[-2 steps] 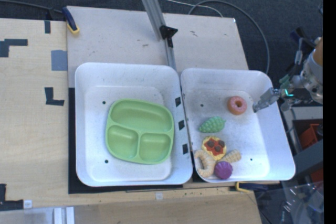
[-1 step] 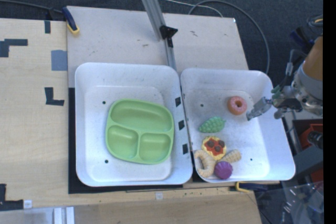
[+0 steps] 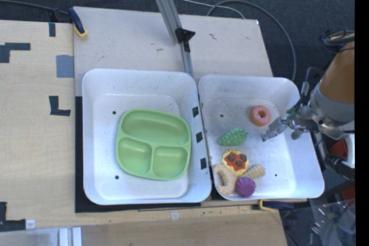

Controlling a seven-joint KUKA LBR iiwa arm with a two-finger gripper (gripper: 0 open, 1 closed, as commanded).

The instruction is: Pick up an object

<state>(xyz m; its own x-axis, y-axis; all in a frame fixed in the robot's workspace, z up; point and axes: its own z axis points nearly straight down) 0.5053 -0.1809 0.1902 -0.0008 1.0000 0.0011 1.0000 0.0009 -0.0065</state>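
- Hand (image 3: 271,134): metal, over right bin (image 3: 300,176); spread or pressed together, cannot tell.
- Donut (image 3: 260,115): pink ring, just left of hand.
- Green leaf (image 3: 233,137), bumpy; pizza (image 3: 235,161), purple ball (image 3: 245,186) nearer.
- Left bin (image 3: 98,124): green plastic divided tray (image 3: 154,144).

two bins side by side. left bin (image 3: 92,124) holds a divided tray (image 3: 154,144) at centre. right bin (image 3: 288,176) holds a doughnut (image 3: 260,115) at 12 o'clock, leaf toy (image 3: 233,137) at 9, pizza toy (image 3: 235,161), pretzel (image 3: 226,180) and ball (image 3: 245,186) clustered at 7. gripper (image 3: 275,131) at 3.
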